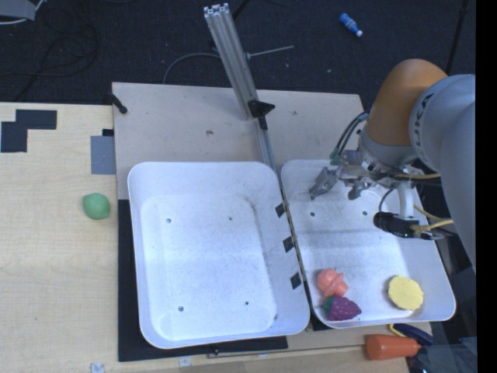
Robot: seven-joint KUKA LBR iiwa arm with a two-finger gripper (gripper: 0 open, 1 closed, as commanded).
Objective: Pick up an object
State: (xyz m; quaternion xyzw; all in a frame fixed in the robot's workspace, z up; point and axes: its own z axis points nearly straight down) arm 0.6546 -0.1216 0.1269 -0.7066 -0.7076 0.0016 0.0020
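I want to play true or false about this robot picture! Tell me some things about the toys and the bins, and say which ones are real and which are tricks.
1. The purple grapes lie in the right bin. True.
2. The green ball is inside the left bin. False: it sits on the wooden bench, outside the bins, to that bin's left.
3. The gripper is holding the yellow toy. False: the yellow toy lies on the bin floor near the front, far from the gripper, which is at the back of the right bin.
4. The orange-pink toy lies right next to the grapes. True.
5. The orange carrot is in the right bin. False: it lies outside, just in front of that bin's edge.
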